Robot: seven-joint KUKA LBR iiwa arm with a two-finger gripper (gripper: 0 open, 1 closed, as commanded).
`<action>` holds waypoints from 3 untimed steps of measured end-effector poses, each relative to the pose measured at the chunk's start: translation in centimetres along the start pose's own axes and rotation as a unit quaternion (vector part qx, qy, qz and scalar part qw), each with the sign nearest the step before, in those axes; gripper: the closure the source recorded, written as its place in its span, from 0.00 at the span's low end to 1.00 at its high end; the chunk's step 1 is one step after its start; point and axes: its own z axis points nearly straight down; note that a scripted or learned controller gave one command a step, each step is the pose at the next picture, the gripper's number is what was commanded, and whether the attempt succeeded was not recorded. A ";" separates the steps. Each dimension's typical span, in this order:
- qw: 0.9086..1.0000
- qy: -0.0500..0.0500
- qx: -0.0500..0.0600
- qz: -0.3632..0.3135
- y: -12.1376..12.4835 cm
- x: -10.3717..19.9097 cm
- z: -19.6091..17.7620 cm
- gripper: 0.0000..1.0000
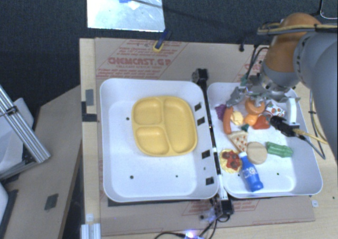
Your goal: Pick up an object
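While the gripper (pixel 252 97) hovers at the right bin's (pixel 309 180) far edge over a heap of toy food (pixel 248 119), can't tell its grip. Yellow divided plate (pixel 162 125) sits mid left bin (pixel 119 174).

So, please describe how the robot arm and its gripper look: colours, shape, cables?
The arm is thick, rounded and grey, with an orange band above the wrist. The gripper is small, of grey metal. Thin dark and yellowish cables run beside it.
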 end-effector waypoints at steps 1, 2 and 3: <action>1.000 -0.001 -0.006 0.000 0.4 -0.1 0.2 0.00; 1.000 -0.002 -0.008 0.000 0.5 -0.1 -0.8 1.00; 1.000 -0.001 -0.005 -0.001 1.6 -0.2 -6.4 1.00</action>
